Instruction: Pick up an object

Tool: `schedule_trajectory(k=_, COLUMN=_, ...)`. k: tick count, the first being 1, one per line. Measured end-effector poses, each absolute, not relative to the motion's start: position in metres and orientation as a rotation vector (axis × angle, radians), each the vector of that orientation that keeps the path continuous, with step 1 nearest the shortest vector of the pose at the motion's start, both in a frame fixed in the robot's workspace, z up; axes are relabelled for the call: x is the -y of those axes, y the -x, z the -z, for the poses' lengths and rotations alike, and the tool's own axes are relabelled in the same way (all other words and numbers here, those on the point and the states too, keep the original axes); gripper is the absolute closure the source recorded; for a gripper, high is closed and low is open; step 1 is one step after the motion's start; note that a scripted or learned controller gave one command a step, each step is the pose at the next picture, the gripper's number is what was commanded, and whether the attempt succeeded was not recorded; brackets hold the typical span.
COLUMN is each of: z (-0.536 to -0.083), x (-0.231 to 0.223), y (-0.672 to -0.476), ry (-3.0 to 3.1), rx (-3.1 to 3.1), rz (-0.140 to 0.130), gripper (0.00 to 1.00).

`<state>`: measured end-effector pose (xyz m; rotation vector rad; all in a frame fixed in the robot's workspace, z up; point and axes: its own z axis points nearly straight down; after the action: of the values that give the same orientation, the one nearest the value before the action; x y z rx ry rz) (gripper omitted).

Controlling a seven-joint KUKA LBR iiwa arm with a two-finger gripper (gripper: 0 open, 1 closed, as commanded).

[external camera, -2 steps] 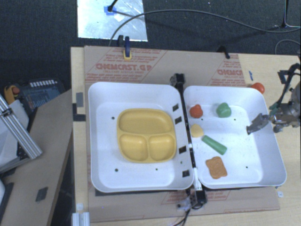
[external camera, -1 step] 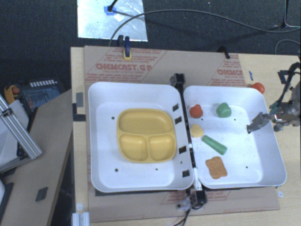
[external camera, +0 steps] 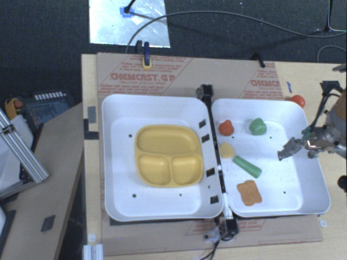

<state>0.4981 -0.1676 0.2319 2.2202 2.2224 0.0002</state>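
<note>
The right bin [external camera: 303, 196] holds five small toy foods. A green cucumber-like piece [external camera: 247, 166] lies at a slant near the bin's middle, the thing nearest the gripper [external camera: 286, 153]. Just up and left of it sits a small pale yellow piece [external camera: 226, 150], close to the bin's left wall. Above that is a red tomato-like piece [external camera: 225, 127], and to its right a rounded green piece like a pepper [external camera: 258, 126], both toward the far side of the bin. Near the front lies a flat orange-brown piece shaped like a slice of toast [external camera: 249, 192].

The gripper reaches in over the right side of this bin, its dark tip pointing left and slightly down. The cucumber-like piece lies to the left of and slightly below that tip, apart from it, with bare white floor between them. Nothing is seen between the fingers. Whether the jaws stand apart or together cannot be told at this angle, as the tip reads as one dark shape.

The grey arm [external camera: 328, 137] comes in from the right edge, over the bin's right rim. Beyond the far right corner of the bin a red-orange ball [external camera: 296, 100] rests on the board.

The left bin [external camera: 122, 112] holds a yellow divided plate [external camera: 168, 155] with three compartments, set near its middle. Both bins rest on a cardboard sheet [external camera: 179, 72] printed with red lettering.
</note>
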Motion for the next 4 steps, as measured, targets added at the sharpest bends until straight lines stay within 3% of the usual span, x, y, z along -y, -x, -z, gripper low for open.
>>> schedule_trajectory(k=2, z=-0.115, x=0.179, y=-0.494, ry=-2.223, rx=-2.224, rz=0.002, gripper=0.00)
schedule_trajectory(k=3, z=-0.129, x=0.179, y=-0.496, ry=-2.218, rx=-2.221, rz=-0.002, gripper=1.00)
schedule_trajectory(k=4, z=-0.193, x=0.179, y=-0.501, ry=-2.211, rx=-2.221, rz=-0.006, gripper=1.00)
